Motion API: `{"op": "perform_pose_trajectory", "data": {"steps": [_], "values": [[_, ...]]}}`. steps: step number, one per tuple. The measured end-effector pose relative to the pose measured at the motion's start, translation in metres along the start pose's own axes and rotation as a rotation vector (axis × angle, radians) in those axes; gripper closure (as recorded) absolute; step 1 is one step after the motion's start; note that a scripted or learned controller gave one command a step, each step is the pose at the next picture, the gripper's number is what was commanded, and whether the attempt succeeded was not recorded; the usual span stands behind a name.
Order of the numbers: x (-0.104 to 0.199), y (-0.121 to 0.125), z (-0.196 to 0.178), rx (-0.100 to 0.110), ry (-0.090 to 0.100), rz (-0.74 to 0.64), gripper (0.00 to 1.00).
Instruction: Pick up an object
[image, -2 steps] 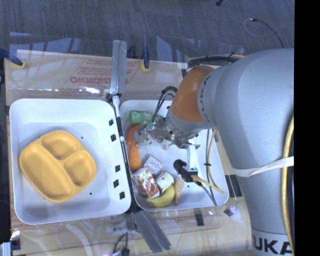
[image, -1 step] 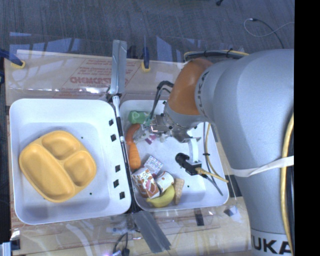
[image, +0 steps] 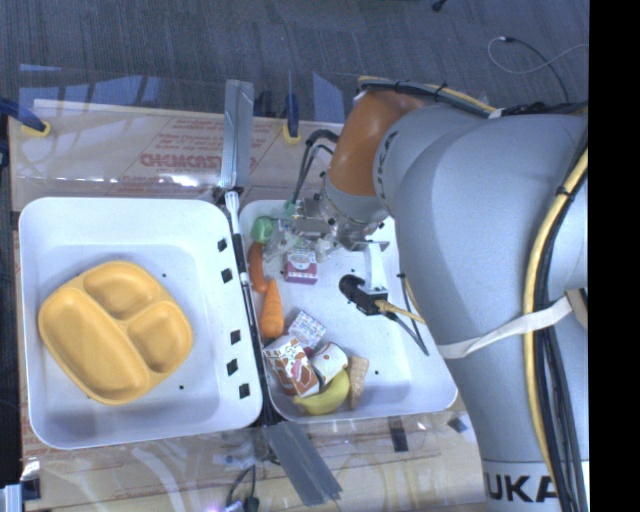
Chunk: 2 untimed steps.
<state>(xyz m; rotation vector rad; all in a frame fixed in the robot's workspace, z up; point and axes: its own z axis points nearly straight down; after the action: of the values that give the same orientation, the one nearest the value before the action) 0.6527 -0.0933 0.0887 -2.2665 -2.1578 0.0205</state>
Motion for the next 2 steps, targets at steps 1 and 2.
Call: {"op": "perform_pose_trajectory", "data": {"steps": [1,2], "values": [[-0.0058,-0.0322,-0.0021,-0.013,0.0,-0.189,0.0],[-0.0057,-0.0325,-0.0116,-0.011,0.0,-0.192,1.0]]}}
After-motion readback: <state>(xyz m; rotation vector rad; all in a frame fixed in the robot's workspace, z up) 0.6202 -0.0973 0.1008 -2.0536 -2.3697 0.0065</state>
